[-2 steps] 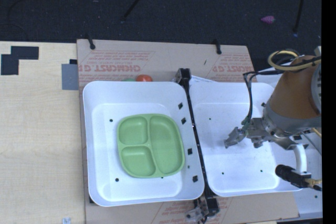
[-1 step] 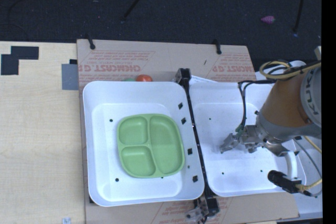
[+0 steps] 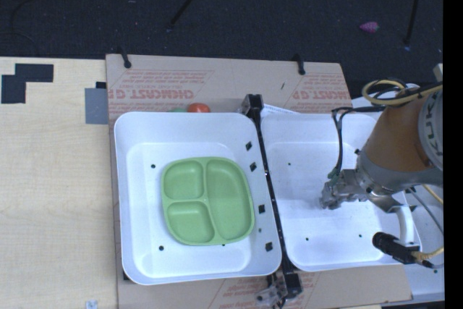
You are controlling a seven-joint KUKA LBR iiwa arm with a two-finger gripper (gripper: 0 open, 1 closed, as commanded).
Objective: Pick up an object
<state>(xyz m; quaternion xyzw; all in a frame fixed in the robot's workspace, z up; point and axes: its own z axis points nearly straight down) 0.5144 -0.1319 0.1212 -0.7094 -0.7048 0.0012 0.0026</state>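
Landmark: black divider (image 3: 264, 184) between the two white bins.

Left bin (image 3: 137, 155), just left of divider: holds a pale green plate (image 3: 207, 200), rounded-square, three compartments, lying flat and centred, bare white floor on all sides.

Right bin (image 3: 304, 242), just right of divider: arm (image 3: 398, 141) reaches in from far side; gripper (image 3: 334, 197) low over the floor, mid-bin.

Plate lies across the divider, well apart from gripper. Jaw state: cannot tell.

Small red object (image 3: 198, 108) beyond left bin's far rim.

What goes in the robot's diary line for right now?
gripper: low in right bin | green plate: left bin, untouched | pick: not yet done
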